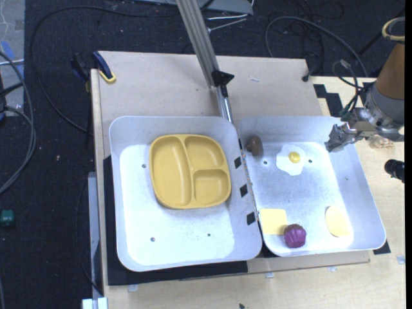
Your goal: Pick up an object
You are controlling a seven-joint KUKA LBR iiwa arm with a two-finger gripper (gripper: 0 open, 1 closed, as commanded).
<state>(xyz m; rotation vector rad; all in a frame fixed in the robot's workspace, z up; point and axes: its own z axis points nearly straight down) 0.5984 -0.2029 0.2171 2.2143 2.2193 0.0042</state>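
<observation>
Dark floor with loose cables surrounded the table [161, 89]. Its left bin [129, 237] carried a yellow divided plate [190, 170]; the right bin [360, 192] held the pickable items. At that bin's upper right rim, the gripper [337, 138] hovered, carrying nothing; finger spacing could not be determined. Nearest lay the toy fried egg [293, 159], just left and below.

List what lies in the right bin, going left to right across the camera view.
Brown object → yellow square slice → fried egg and purple object, about level in this order → pale yellow oval piece → gripper at the bin's right rim.
</observation>
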